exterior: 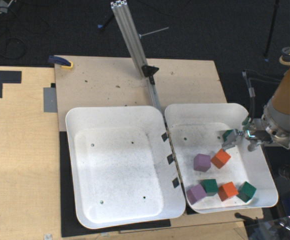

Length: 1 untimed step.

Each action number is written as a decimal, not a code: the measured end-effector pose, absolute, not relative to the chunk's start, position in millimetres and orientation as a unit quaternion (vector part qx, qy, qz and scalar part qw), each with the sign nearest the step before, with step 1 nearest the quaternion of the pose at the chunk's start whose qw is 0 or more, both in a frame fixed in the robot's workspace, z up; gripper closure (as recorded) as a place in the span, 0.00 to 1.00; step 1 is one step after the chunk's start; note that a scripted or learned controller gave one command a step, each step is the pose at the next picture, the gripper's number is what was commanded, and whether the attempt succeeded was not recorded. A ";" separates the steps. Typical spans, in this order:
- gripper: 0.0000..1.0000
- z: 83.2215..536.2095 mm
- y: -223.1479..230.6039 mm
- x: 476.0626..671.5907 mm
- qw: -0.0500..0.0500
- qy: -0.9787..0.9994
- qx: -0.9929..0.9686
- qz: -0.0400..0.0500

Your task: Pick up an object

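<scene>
My gripper (233,138) reaches in from the right over the upper right part of the right bin (205,111). A small dark green block (228,133) shows right at its tip, partly hidden by it; whether it is held cannot be made out. Just below the gripper lie an orange cube (221,158) and a purple cube (202,162), side by side. Along the bin's front edge sit another purple cube (196,193), a green cube (210,186), a second orange cube (228,190) and a second green cube (246,191).
The left bin (85,115) sits beside the right one, with black clips (170,158) along the shared wall. A slanted aluminium post (132,41) rises behind the bins. A blue and yellow clamp (61,61) lies at the board's far left corner.
</scene>
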State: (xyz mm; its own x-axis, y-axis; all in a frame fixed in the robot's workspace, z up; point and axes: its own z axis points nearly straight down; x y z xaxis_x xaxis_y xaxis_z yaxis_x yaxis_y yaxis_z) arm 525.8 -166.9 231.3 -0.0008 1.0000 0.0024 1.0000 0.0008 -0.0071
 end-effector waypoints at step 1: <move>0.00 233.0 -167.7 526.4 0.001 -0.707 -0.708 0.001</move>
State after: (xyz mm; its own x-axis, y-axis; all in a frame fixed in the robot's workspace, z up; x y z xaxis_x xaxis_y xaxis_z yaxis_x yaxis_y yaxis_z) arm 526.4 -167.7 233.0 0.0015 1.0000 0.0012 1.0000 -0.0015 -0.0030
